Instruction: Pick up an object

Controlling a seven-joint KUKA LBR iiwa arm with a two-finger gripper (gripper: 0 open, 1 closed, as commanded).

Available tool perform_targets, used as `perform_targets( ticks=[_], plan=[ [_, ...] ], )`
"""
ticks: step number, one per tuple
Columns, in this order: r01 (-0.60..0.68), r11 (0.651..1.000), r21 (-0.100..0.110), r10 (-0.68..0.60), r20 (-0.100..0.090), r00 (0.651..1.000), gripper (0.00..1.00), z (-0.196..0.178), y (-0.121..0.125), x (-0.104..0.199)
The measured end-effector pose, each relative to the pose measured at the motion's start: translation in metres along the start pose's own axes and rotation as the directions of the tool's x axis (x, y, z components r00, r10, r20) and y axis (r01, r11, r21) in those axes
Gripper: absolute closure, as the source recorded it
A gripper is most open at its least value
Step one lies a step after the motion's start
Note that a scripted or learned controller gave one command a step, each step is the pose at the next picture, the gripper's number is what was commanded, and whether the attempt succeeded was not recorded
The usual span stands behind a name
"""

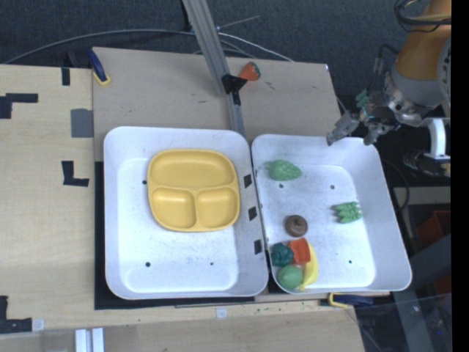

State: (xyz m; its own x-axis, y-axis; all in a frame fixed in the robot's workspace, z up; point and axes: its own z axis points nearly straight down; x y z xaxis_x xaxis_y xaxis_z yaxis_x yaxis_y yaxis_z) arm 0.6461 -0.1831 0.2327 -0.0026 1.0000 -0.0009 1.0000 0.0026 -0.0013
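Note:
My gripper [352, 133] hangs over the far right corner of the right bin [388, 218], its two fingers spread apart with nothing between them. In that bin lie a pale green leafy piece [283, 170] near the far left, a small green piece [347, 211] at the right, and a brown round piece [296, 225] in the middle. At the near left corner a dark teal piece [281, 254], an orange-red block [300, 250], a green ball [290, 276] and a yellow banana [311, 268] crowd together.
The left bin [124, 255] holds a yellow divided plate [194, 189]. A grey pole [209, 35] slants over the bench behind the bins, with a small orange-and-green item [250, 70] beside it. The bench ends just right of the right bin.

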Motion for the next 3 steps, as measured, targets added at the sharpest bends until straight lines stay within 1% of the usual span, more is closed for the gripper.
perform_targets(
  ticks=[1, 2, 3],
  plan=[
    [0.000, 1.000, 0.000, 0.000, 0.001, 1.000, 0.00, 0.000, 0.000, 0.000],
    [0.000, 1.000, 0.004, 0.000, 0.000, 1.000, 0.00, 0.044, -0.002, 0.005],
    [-0.001, 1.000, 0.005, 0.001, 0.000, 1.000, 0.00, 0.100, -0.001, -0.004]
  ],
)
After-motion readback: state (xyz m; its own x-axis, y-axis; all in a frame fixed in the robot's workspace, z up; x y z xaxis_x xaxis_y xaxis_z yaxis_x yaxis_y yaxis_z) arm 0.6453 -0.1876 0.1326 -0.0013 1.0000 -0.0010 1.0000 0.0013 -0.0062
